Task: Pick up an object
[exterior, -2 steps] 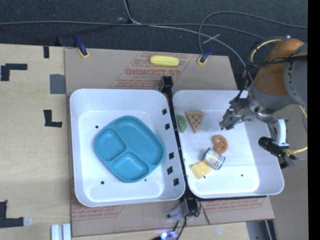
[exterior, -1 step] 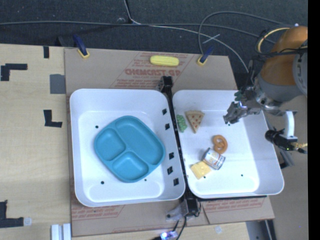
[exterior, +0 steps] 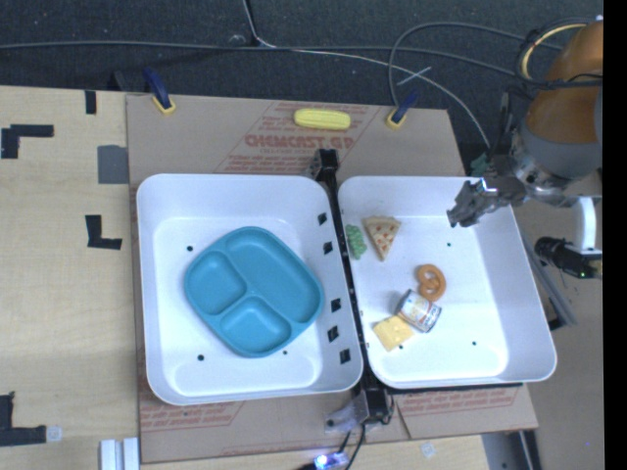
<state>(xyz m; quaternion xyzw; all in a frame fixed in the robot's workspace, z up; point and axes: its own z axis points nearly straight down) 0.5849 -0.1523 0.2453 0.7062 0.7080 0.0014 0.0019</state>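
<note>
Nothing picked yet; my gripper hangs over the right bin's far right edge.

I cannot tell how its fingers stand. The pretzel, small can, cheese wedge and pizza slice all lie in the bin, apart from the gripper; the whole grasp is left to do.

Wooden bench under a cardboard sheet — dark carpet behind.
Black tape marks lie left of the cardboard; two blue-and-yellow clamps pin its far edge — cables cross the carpet beyond it.
</note>
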